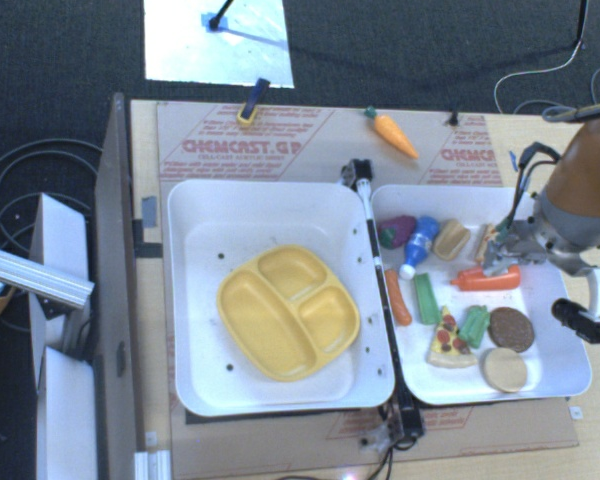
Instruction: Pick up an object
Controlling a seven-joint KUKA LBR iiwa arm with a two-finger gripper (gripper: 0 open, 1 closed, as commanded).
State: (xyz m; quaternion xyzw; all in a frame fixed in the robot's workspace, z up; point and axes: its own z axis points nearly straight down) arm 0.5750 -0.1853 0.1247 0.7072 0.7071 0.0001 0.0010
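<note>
The right bin holds several toy foods. A red-orange piece lies near its right side, and my gripper hangs directly over that piece's upper edge, close to it or touching it. Left of it are a tan bun, a blue bottle and a purple eggplant. Lower down lie an orange sausage, a green stick, a pizza slice, a green pepper, a brown patty and a tan cookie.
The left bin carries a yellow divided plate. A toy carrot lies on the bench behind the bins. The arm with its orange band overhangs the right bin's right edge, and a black part sticks out below it.
</note>
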